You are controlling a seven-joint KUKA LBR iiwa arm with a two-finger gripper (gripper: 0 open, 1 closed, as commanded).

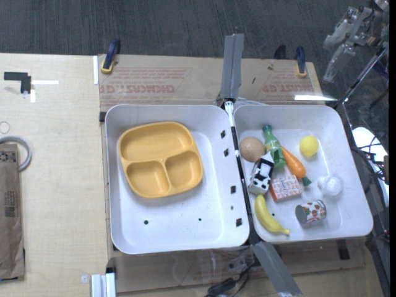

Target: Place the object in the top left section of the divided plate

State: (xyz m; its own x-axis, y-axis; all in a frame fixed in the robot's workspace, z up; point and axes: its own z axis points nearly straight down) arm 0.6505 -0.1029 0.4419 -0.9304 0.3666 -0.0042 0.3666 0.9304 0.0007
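A yellow divided plate (161,159) lies in the left bin (179,234), with one wide section at the far side and two smaller ones nearer me. The right bin (346,228) holds the loose objects: a brown round fruit (252,148), a green bottle (271,142), a carrot (293,161), a lemon (309,145), a black-and-white cow toy (262,175), a small red box (286,187), a banana (269,216), a white ball (330,184) and a small can (310,211). My gripper (326,62) hangs high at the top right, beyond the right bin's far corner, open and holding nothing.
A grey divider bar (232,67) runs between the two bins at the back. Cardboard (161,82) with blue clamps lies behind the bins. A brown paper bag (9,215) and a ring sit on the wooden bench at far left.
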